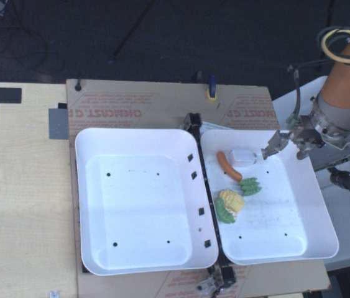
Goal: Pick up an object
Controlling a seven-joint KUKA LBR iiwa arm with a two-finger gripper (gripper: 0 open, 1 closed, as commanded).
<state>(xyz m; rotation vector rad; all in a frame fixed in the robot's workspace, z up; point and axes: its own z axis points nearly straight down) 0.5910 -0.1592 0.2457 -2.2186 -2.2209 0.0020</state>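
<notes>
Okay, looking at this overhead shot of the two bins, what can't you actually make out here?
- Gripper: too small and blurred in the camera view to tell how it is set.
- Pale block beside the sausage: white on the white right bin, so its outline and identity are unclear.
- Green leaf: partly covered by the corn.
- Arm: cut off by the right edge.

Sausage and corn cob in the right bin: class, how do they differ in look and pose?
The sausage is orange-red, thin and smooth; the corn cob is yellow, stubbier and bumpy. The sausage lies bare on the bin floor, while the corn cob rests against green leaves. Both lie flat in the right bin.
</notes>
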